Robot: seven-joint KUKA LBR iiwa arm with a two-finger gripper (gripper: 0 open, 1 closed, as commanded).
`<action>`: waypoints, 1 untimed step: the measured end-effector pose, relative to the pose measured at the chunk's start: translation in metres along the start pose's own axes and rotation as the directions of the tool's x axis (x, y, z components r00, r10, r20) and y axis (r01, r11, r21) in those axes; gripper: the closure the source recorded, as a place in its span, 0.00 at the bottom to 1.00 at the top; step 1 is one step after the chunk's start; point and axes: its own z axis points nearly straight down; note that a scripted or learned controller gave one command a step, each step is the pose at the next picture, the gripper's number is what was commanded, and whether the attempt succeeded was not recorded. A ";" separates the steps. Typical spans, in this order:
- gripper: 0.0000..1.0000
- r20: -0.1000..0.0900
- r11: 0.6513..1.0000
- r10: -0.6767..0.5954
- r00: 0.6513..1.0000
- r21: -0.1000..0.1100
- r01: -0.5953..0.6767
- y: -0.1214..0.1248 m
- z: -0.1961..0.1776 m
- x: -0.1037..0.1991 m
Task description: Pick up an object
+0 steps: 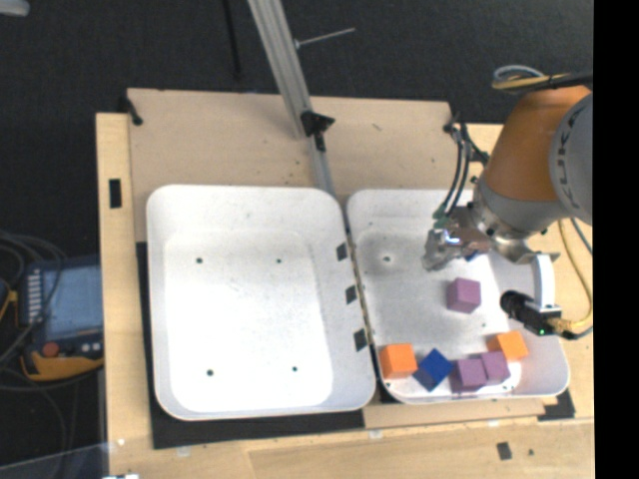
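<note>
Grey arm (559, 183), orange band, metallic end effector (439, 247)

A single fixed camera looks down at a slant from above the desk (270, 138). Both white bins (250, 297) sit in frame, side by side. The arm (539, 158) enters from the right.

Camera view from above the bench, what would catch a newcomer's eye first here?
Probably the arm's orange band at the upper right, above the gripper hanging over the right bin. Next, the bright blocks in that bin: a lone purple block mid-bin, and a cluster along the near edge with an orange block, a blue block and more purple. The left bin is a plain white expanse.
</note>
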 end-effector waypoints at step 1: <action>1.00 0.000 1.000 0.000 1.000 0.002 0.000 0.002 -0.023 -0.001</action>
